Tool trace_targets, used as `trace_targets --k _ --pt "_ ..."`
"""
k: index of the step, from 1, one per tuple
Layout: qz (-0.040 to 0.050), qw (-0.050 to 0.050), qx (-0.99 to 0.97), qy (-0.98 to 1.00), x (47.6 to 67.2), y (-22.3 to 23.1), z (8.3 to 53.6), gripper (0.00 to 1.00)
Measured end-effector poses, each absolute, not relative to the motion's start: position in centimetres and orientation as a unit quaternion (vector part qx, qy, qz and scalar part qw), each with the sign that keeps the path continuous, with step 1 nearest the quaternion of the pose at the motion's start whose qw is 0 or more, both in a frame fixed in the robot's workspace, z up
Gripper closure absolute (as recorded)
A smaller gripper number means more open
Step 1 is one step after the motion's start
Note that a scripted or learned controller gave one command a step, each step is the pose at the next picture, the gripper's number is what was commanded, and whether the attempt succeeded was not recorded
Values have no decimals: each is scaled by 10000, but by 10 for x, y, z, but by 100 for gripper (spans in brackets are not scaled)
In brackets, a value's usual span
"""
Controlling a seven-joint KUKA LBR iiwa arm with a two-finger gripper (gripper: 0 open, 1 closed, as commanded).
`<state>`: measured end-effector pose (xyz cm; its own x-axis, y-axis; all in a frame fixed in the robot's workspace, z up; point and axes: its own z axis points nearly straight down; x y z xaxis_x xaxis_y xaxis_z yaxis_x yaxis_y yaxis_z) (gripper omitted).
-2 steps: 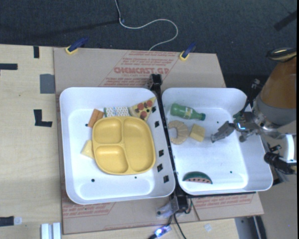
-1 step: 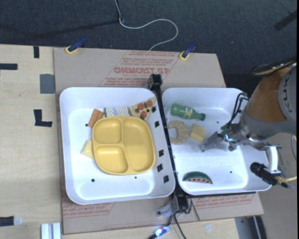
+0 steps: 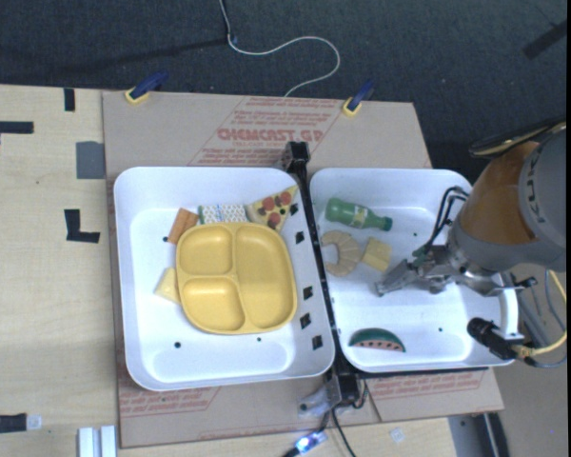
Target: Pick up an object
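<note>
The desk (image 3: 38,255) is pale wood with black marks, and a sheet of brown cardboard (image 3: 266,127) with red print lies on it under two white bins. A white cable (image 3: 285,50) loops over the dark floor at 12 o'clock of the cardboard.

The left bin (image 3: 138,198) holds a yellow plate (image 3: 236,277) with three sections, which takes up most of its middle. Small things poke out from under the plate's rim: an orange piece (image 3: 182,224) at 11 o'clock, a pizza slice (image 3: 276,206) at 1 o'clock against the wall between the bins, and a pale yellow wedge (image 3: 166,285) at 9 o'clock.

The right bin (image 3: 400,352) sits touching the left one. The grey arm (image 3: 514,208) with its orange band comes in at 3 o'clock of this bin, and the jaws (image 3: 385,286) point toward 9 o'clock, low over the bin floor near its middle. They look close together at the tip with nothing seen between them (whether they are fully pressed together I cannot tell).

In the right bin, a green bottle (image 3: 357,216) lies on its side at 11 o'clock. A tan ring-shaped piece (image 3: 340,253) is at 9 o'clock, and a yellow cheese block (image 3: 376,253) is just beside it, near the jaw tips but apart from them. A watermelon slice (image 3: 378,340) lies at 6 o'clock by the front wall.
</note>
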<state>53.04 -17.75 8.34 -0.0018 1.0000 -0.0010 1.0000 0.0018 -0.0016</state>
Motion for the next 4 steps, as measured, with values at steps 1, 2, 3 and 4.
trace_targets --k 1,2,3,4 --pt "5 -14 -7064 -7078 531 -178 95 100" --pt "-12 -15 -7061 -7081 540 -170 150 100" --pt "-8 -13 -7064 -7078 543 -172 192 100" --pt "-8 -11 -7064 -7078 544 -171 226 100"
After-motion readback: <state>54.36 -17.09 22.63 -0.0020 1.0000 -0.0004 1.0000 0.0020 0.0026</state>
